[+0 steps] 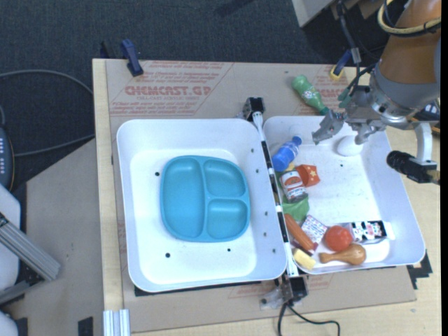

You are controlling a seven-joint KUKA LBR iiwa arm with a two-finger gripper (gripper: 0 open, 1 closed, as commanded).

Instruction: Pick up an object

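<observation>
Approach step: hovering my hand (345,133) over right bin (392,208) far corner, fingers spread apart, nothing between them. Next: aiming lower onto blue bottle (285,154), then closing.

We note a white rounded object (346,145) lying on the right bin's (392,208) floor near its far wall, apart from the heap along the bin's left and near edges.
</observation>
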